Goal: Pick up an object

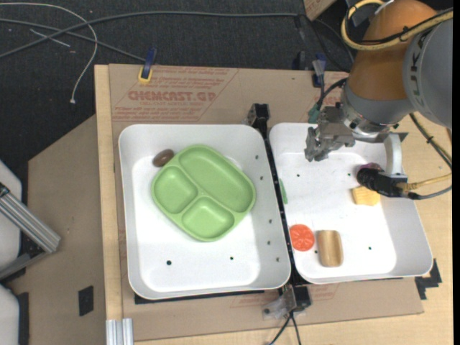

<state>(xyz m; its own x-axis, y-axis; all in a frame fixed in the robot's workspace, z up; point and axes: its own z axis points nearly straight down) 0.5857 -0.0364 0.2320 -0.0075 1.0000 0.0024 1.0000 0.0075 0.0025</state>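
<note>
Gripper (317, 155) hangs over the upper left part of the right bin (327, 192), tips pointing down near the white floor; can't tell from this angle if it's released or clenched, nothing seen gripped. Bare floor all round it, open room down to the middle of the bin.

Pickable things sit apart from it:
- yellow block (366, 196), right of the gripper and lower, near the bin's right side
- orange disc (301, 237), low on the left, at the bin's left wall
- tan roll (330, 248), just beside the disc, near the bottom rim
- thin green strip (283, 191), against the left wall, too small to tell what it is

Left bin (144, 250): green divided plate (203, 191) fills the middle, tilted askew, three compartments. Brown lump (164, 157) touches its upper left edge. Free strip of floor along the bottom and left walls.

The bins meet at a dark seam, walls touching. Both rest on a cardboard sheet (172, 95) printed in red "CHEMCAST GP"; the smaller red lines under it are unreadable. Blue clamp (148, 65) on the sheet's top edge, another (318, 67) further right. White cables (50, 27) lie on the dark floor, top left
</note>
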